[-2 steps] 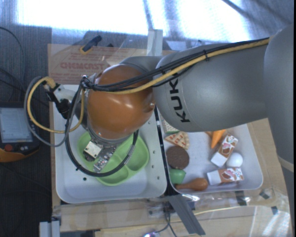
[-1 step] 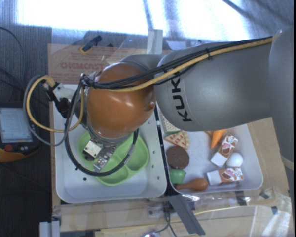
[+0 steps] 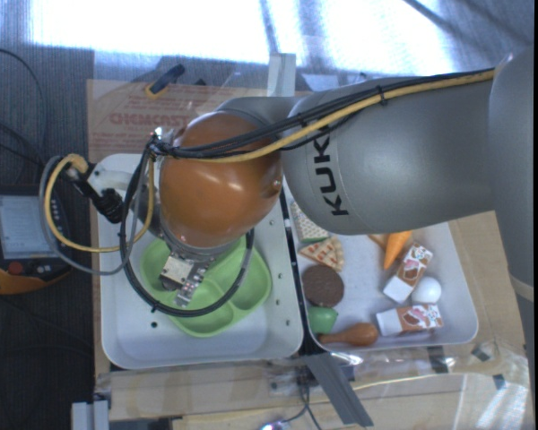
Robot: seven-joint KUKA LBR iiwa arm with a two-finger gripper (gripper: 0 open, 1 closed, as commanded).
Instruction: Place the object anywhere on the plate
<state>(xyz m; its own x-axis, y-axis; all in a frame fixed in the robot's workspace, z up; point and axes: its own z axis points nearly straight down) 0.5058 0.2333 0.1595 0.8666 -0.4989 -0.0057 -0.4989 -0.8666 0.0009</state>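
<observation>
1. One view, from above: the arm (image 3: 412, 168) reached in from the right, and the gripper (image 3: 181, 280) hung over the green plate (image 3: 255, 285) in the left bin (image 3: 117, 330). I could not tell whether the claw was released, clenched or grasping anything.
2. Nothing showed which piece was the task's object. The toy foods lay in the right bin (image 3: 457, 330), among them a brown cookie (image 3: 323, 287), a carrot (image 3: 394, 245), an egg (image 3: 428, 290) and a small carton (image 3: 412, 319).
3. These looked light, stiff and smooth. The egg would likely slip, while the carton's flat sides offered the surest hold.
4. Room was tight: the pieces were crowded near the wall between the bins, and the plate's raised rim sat just beside that wall, so a carried piece had to clear both
</observation>
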